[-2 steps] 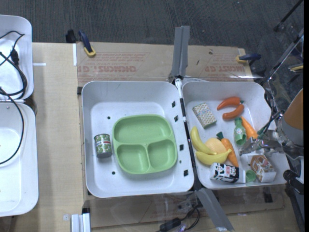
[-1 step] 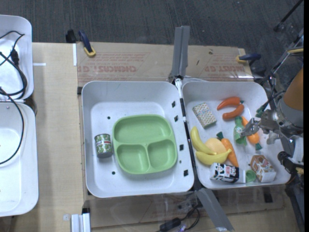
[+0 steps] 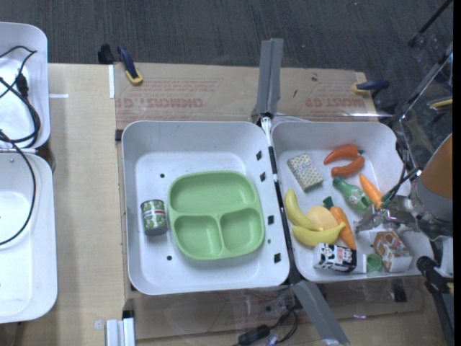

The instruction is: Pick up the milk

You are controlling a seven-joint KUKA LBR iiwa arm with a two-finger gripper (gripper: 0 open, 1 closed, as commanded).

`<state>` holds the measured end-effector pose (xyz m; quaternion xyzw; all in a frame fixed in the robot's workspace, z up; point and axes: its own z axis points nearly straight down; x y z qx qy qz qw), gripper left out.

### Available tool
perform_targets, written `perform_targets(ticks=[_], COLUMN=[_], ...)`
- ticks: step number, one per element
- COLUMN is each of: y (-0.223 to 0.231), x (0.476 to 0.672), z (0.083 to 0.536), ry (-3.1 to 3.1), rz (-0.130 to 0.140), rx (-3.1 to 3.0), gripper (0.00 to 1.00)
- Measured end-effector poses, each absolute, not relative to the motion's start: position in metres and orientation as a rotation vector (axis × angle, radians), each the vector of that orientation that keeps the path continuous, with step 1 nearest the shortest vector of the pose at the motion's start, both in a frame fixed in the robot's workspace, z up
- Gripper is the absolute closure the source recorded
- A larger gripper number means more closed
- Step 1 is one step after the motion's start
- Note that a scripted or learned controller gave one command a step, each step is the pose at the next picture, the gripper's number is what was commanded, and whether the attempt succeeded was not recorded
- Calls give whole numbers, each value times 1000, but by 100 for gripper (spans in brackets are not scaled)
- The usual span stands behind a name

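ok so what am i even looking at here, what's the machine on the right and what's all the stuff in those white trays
One camera looks down at a slant on a bench with two shallow white bins. The grey and orange thing at the right edge is a robot arm, and its claw hangs over the right bin. I cannot tell whether the claw is open or shut, and I see nothing in it.

The left bin holds a green divided plate and a small can beside it. The right bin holds toy food: bananas, carrots, a green bottle, a patterned box, a small house-shaped carton, and the black-and-white milk carton lying near the front edge, which the arm is meant to pick up.
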<state>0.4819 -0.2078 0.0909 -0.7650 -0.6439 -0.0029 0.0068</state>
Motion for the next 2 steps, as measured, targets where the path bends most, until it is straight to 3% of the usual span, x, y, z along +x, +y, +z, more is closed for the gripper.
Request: perform_targets(ticks=[1, 2], y=[-212, -208], x=[482, 483], z=[101, 100], ry=[-2013, -2015], rz=[-3, -7], rx=[-2406, -2395], gripper=[100, 0])
